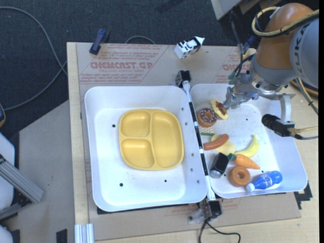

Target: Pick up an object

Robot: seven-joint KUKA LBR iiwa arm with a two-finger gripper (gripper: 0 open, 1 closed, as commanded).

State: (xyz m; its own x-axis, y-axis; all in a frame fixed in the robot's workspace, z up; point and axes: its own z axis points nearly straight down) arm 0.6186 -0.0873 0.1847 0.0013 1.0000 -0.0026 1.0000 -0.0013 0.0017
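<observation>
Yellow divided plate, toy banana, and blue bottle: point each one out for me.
Yellow divided plate (152, 138), camera view, on the ridge between compartments.
Yellow toy banana (249, 148), camera view, mid-curve.
Blue plastic bottle (267, 180), camera view, on its body.

The floor is covered with a dark blue-grey carpet (45, 14), and a thin grey cable (49, 39) curves over it at the left. On the bench lies a brown cardboard sheet with red printed letters (121, 59) — it is flat and slightly worn. At the lower left stands a ribbed silver aluminium rail (17, 178). The light is even and soft — the shadows are weak.
</observation>
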